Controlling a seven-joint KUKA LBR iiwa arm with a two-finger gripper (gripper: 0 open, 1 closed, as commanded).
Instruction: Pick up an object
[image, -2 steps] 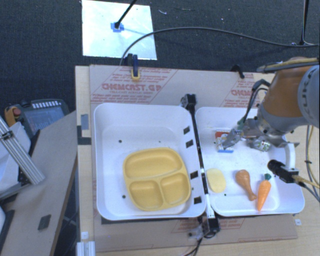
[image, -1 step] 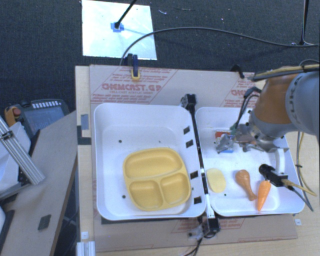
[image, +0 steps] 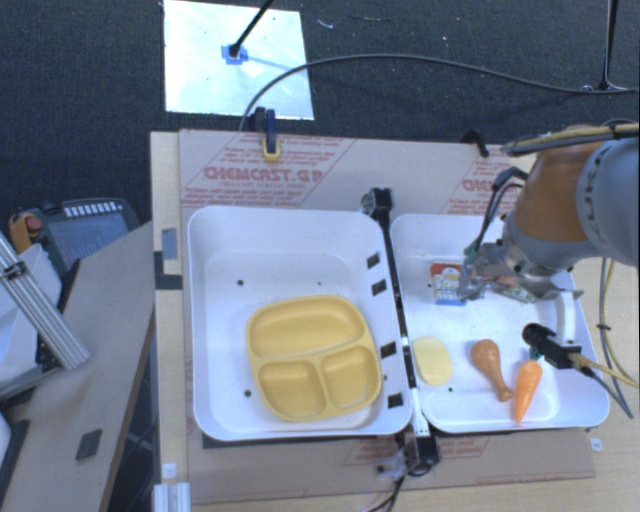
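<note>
With the gripper (image: 480, 268) low at right of frame beside the carton (image: 448, 282), jaw state impossible to tell, centre over it before closing

Robot arm (image: 590, 205): grey rounded casing with a broad orange band, thin cables trailing alongside, and a dark metallic gripper (image: 478, 268) above the right bin (image: 590, 400).

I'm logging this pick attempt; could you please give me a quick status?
Gripper low in the right white bin, beside small red-and-white carton; grip unconfirmed. Brown toy drumstick, orange toy carrot, pale yellow disc lie apart. Nothing obstructing.
</note>
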